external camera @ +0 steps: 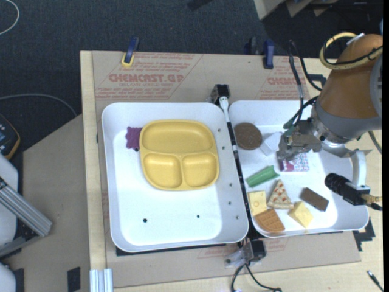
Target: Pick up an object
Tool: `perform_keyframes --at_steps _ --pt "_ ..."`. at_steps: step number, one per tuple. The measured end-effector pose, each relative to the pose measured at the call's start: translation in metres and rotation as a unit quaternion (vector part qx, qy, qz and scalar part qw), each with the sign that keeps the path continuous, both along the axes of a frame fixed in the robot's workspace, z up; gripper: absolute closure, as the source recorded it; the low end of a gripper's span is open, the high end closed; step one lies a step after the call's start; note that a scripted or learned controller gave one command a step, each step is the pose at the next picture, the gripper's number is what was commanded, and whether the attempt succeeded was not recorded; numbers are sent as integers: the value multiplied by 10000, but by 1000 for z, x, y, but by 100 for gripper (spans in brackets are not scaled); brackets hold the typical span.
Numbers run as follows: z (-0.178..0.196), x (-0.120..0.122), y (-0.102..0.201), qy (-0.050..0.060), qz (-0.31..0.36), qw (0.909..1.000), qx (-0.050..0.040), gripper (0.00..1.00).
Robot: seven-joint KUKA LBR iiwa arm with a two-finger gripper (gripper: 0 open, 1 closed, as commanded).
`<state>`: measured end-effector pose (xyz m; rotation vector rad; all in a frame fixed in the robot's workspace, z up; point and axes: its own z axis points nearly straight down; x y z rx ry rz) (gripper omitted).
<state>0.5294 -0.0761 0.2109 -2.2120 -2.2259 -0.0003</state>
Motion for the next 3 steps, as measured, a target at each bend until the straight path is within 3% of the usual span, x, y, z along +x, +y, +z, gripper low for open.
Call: perform_keyframes --at_steps 3 --pt "6 28 149 -23 -4 10000 -10 100"
